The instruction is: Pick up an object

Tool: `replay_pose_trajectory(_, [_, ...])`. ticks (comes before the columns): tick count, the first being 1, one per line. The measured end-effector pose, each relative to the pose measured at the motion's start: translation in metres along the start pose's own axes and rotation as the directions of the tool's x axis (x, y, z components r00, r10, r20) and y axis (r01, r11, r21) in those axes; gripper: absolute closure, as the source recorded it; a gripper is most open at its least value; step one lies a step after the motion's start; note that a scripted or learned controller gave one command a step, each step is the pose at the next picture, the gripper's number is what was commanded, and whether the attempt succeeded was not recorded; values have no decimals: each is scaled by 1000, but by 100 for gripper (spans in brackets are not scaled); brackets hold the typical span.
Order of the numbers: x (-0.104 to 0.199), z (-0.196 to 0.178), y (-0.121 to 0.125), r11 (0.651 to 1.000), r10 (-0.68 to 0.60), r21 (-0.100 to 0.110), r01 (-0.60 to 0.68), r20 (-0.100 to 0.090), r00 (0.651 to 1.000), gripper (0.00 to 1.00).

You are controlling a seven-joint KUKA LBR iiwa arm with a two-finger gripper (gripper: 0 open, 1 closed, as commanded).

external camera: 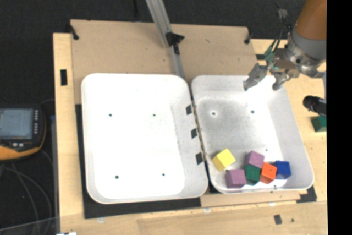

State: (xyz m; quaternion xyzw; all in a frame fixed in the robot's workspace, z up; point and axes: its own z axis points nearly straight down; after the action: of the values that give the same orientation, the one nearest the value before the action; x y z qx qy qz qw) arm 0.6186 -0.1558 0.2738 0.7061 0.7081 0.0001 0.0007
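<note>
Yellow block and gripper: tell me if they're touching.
Apart. The camera view shows the gripper over the right bin's far end, while the yellow block lies near its front, with bare bin floor between them.

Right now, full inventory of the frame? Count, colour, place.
Bins: 2, white, side by side on the bench.
Yellow block: 1, right bin, near edge, left of the cluster.
Purple blocks: 2, right bin, near edge.
Green block: 1, between the purple ones.
Orange block: 1, beside the blue.
Blue block: 1, near right corner.
Handheld device: 1, orange-edged, far left.
Gripper: 1, fingers apart, over right bin's far edge, holding nothing.
</note>
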Motion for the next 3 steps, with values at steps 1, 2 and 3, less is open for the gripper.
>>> replay_pose_trajectory(1, [67, 109, -32, 1000, -3, 9, 3, -3, 1000, 0])
replay_pose_trajectory(2, [64, 104, -30, 1000, 4, 0, -4, -1, 1000, 0])
replay_pose_trajectory(3, [57, 60, -11, 1000, 1, -5, -1, 1, 1000, 0])
